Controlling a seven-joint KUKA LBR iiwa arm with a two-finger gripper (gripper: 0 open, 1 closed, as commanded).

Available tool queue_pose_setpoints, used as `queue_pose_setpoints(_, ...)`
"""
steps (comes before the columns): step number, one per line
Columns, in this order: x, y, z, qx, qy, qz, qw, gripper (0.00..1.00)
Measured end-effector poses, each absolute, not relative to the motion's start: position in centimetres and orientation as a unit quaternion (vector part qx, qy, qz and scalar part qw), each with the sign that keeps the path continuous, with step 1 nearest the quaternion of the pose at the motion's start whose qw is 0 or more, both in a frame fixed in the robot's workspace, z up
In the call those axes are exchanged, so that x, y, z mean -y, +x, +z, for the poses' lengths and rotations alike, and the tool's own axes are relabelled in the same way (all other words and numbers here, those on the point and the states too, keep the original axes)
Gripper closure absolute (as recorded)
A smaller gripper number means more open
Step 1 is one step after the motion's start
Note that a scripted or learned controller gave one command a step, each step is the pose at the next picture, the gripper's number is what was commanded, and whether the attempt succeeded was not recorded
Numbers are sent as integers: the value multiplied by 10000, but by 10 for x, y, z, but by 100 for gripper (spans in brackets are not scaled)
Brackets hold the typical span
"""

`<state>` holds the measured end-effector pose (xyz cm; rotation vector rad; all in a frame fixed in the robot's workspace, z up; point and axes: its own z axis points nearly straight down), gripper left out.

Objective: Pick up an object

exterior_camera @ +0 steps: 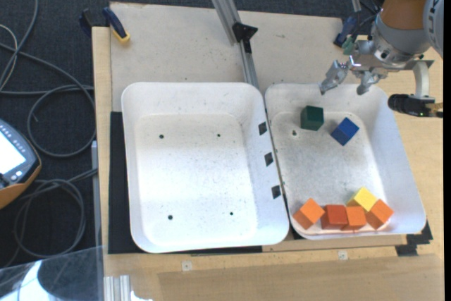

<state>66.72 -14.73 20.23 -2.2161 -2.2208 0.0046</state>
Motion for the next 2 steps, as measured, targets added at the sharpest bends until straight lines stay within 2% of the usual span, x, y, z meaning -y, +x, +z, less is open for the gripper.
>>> queue_pose_setpoints(1, 145, 662, 139, 7073, -7069, 23, 35, 0)
queue_pose_setpoints(2, 146, 665, 156, 7075, -7067, -12, -9, 100)
